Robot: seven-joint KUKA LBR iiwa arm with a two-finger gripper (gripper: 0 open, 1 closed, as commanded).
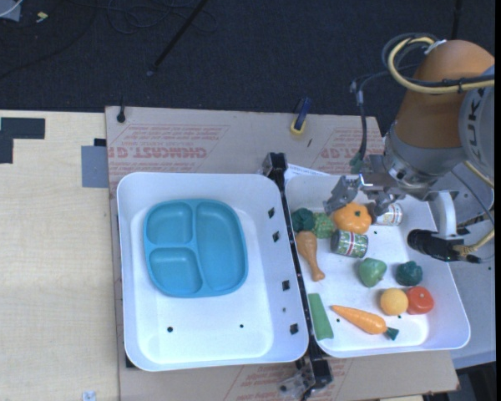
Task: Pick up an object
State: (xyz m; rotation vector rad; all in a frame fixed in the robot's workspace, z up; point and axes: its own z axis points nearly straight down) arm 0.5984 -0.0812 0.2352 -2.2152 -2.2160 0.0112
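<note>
One claw (pixel 361 200) just above, perhaps touching, an orange toy (pixel 352 219).

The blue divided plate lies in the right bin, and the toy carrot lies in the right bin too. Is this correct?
Not quite. The camera view shows the blue divided plate in the left bin, not the right one. The toy carrot does lie in the right bin.

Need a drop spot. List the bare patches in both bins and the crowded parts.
Left bin: bare floor below and right of the blue divided plate. Right bin: small bare strip between the green stick and carrot. Crowded: its upper half, toys packed around the gripper.
</note>
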